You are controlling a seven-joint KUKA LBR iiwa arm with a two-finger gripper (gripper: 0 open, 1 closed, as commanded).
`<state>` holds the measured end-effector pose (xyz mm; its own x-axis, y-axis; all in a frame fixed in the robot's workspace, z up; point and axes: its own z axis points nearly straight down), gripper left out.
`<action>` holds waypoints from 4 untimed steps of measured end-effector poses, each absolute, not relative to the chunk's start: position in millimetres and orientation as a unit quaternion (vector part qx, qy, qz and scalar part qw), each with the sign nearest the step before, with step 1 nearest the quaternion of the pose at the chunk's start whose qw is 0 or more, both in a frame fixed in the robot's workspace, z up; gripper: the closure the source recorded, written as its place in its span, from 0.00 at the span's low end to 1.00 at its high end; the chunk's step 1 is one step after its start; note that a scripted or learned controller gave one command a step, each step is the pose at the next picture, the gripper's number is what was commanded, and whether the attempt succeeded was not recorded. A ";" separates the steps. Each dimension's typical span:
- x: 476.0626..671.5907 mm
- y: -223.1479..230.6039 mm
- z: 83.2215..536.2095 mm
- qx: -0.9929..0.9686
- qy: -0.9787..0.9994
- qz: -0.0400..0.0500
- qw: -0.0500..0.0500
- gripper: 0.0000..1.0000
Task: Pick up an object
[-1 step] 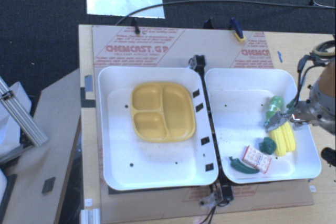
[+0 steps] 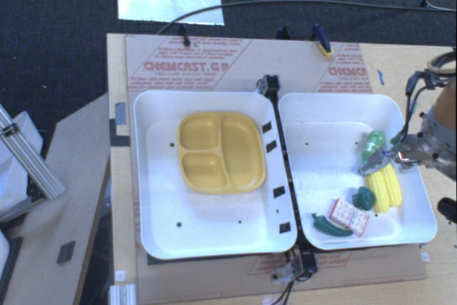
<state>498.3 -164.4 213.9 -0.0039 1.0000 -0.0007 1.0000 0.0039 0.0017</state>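
Two shallow white plastic bins sit side by side on a paper-covered board over dark carpet.

I see the yellow three-compartment plate [image 2: 221,153] in the left bin [image 2: 153,225]. In the right bin [image 2: 335,118], the metal gripper [image 2: 377,162] sits between a green bottle-like toy [image 2: 373,143] and yellow plastic corn [image 2: 386,190]; I cannot tell its jaw state. The arm is cut off at the frame edge.

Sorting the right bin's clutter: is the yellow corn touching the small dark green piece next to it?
Touching. In the camera view the yellow corn overlaps the dark green piece at its lower left edge, with no white bin floor between them.
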 end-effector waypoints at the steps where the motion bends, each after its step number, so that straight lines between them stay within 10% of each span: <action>1: 507.4 -158.8 162.7 0.706 0.708 0.000 -0.001 0.00; 3: 510.1 -148.6 83.4 0.707 0.708 0.001 -0.001 0.00; 4: 511.5 -148.2 96.0 0.706 0.708 0.002 0.001 1.00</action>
<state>511.5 -148.2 96.0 -0.0021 1.0000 0.0022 1.0000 0.0021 0.0036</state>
